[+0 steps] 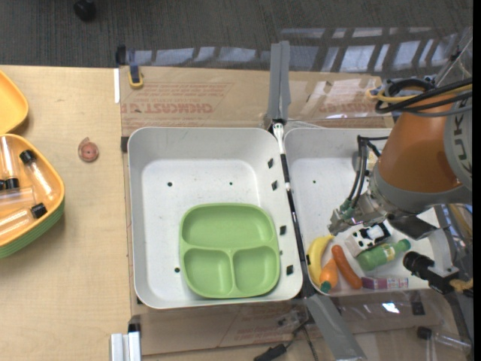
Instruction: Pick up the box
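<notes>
At five o'clock of the right bin [323,145], the box [385,283] lies flat, pink and slim. It looks light and stiff; grip its long sides. Whether the gripper [347,218] is apart or together, I cannot tell.

The box [385,282] was a long, slim carton, white and pink, with small print too fine to read. It lay flat on its broad side on the floor of the right-hand bin [316,156], close against that bin's near wall, its long axis running roughly along the wall. It sat in the bin's near right part, just on the near side of a green bottle [382,255] and just to the right of a carrot [345,267]; whether it touched either could not be told. Nothing gripped it, and its whole upper face was visible.
</notes>
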Controlling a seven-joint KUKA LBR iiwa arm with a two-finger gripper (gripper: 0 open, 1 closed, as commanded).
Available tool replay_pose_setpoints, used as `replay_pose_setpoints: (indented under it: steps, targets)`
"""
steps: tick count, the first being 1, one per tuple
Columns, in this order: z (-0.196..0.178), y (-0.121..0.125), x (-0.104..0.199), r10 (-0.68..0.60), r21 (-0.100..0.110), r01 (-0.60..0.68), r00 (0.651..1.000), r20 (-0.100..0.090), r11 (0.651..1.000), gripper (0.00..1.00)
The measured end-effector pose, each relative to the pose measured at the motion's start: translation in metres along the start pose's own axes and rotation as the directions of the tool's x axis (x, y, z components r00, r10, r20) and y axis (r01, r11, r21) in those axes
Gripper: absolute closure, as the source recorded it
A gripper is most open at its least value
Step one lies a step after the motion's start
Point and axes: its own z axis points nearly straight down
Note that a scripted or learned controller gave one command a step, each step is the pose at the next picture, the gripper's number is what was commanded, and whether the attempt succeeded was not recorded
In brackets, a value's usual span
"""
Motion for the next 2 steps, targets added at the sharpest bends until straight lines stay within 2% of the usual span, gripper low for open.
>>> replay_pose_setpoints:
  steps: [1,2]
  targets:
    - [0.0,0.019,0.071,-0.065,0.0,0.065,0.998,0.001,0.998,1.0]
    - [-0.003,0.006,0.02,0.25,-0.002,-0.25,0.968,0.002,0.968,1.0]
